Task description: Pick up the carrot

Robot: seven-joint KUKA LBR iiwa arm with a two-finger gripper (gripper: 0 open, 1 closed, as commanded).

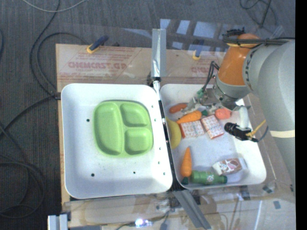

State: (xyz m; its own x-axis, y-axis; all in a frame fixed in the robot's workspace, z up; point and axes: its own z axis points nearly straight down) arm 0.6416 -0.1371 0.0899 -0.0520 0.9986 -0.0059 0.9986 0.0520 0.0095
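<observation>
Camera view: looking down on two white bins, all the clutter in the right bin [259, 150]
Left bin [76, 143]: just a green divided plate [123, 127] in the middle
Upper carrot [190, 117]: lying crosswise near the top of the right bin, just below the gripper [204, 99], touching a pink box [192, 128]
Lower carrot [186, 161]: pointing up-down near the front, tip just beside a green bottle [207, 178], well apart from the gripper
Gripper state: honestly can't tell if open or closed, too small and dark against the wrist; nothing seen held
Neighbours: banana [174, 132] along the left wall, milk carton [228, 166] at the front right
Handling guess: probably toy plastic, so light, stiff and a bit slick; tapered too, so likely to squirt out if pinched near the thin end
Where to grab: across the thick half, squeezing the short way
Risk: upper one crowded by the box, lower one has clearer sides
</observation>
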